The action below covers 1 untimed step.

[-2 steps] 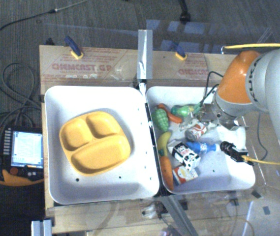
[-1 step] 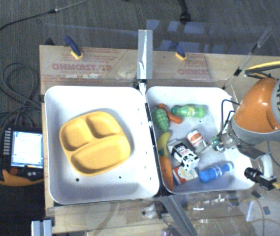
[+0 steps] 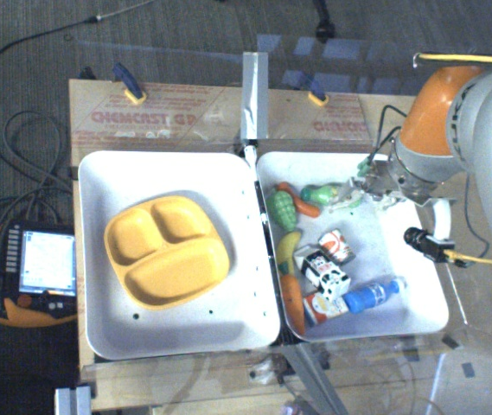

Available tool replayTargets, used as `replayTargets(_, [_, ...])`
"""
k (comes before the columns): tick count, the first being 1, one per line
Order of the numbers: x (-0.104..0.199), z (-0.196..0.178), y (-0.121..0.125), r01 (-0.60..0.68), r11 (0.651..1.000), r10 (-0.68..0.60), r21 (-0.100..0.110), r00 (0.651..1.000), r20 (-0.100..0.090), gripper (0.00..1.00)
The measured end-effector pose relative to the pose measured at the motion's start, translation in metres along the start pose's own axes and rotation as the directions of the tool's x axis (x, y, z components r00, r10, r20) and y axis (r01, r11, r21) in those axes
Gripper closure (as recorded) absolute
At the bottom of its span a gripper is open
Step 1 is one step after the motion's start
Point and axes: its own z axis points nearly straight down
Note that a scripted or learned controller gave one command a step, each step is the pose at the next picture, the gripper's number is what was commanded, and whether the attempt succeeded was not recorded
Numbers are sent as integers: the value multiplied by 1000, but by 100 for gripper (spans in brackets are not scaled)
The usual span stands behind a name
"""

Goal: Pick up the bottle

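Observation:
A blue plastic bottle [image 3: 369, 297] lies on its side in the right bin [image 3: 418, 314], near the front edge, its red and white end pointing left. My gripper [image 3: 364, 185] hangs over the far part of that bin, well behind the bottle and apart from it, close to a pale green toy [image 3: 322, 194]. The grey arm with its orange band [image 3: 431, 119] comes in from the right.
In the right bin lie a dark green vegetable [image 3: 283, 207], an orange piece [image 3: 304, 206], a yellow-green fruit [image 3: 288, 249], a red and white can [image 3: 337, 245], a cow-patterned carton [image 3: 326, 274] and a carrot [image 3: 291, 308]. The left bin [image 3: 99, 318] holds a yellow divided tray [image 3: 168, 249].

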Motion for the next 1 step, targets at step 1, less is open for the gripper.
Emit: replayTargets(1, [-6,36,38,-72,997,72,18,997,1,0])
